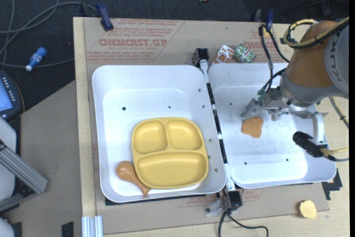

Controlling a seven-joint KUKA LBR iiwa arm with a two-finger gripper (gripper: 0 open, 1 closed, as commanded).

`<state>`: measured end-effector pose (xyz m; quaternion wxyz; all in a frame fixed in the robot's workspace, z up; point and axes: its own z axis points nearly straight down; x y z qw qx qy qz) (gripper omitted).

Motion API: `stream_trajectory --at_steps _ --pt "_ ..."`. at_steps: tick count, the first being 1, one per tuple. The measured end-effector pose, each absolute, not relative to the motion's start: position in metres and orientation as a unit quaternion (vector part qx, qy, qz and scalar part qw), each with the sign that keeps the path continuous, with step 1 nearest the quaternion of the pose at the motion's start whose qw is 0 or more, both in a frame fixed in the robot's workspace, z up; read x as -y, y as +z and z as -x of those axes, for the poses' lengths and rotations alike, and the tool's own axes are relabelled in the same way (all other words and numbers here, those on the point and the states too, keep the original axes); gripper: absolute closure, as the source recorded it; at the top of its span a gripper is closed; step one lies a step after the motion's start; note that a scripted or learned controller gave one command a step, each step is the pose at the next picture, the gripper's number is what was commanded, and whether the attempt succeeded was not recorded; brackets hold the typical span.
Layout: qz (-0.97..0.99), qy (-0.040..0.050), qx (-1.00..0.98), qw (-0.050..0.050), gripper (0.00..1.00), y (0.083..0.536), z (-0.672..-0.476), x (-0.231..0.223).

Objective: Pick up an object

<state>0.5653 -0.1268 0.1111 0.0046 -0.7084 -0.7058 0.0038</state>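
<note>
A small orange-tan lump point(252, 127) lies on the floor of the right bin point(277, 166), left of its middle. My gripper point(260, 111) hangs just above and behind the lump, at the end of the grey arm with its orange band point(310, 64) reaching in from the right. Its fingers look spread apart and nothing sits between them. In the left bin point(111, 91) a yellow divided plate point(169, 152) lies flat, and a tan toy drumstick point(130, 174) rests against the plate's front left corner.
The ridge between the two bins point(215, 125) runs close to the left of the lump. Small packets point(236, 54) lie on the bench behind the right bin. A yellow piece point(307, 208) sits on the bench at the front right.
</note>
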Motion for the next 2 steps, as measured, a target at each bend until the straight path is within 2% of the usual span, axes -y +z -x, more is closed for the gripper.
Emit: stream_trajectory --at_steps 1,2 --pt "0.707 0.0015 0.707 0.004 0.0 0.082 -0.541 0.1" --pt "0.708 -0.0005 0.706 0.0 1.0 0.095 -0.544 0.102"
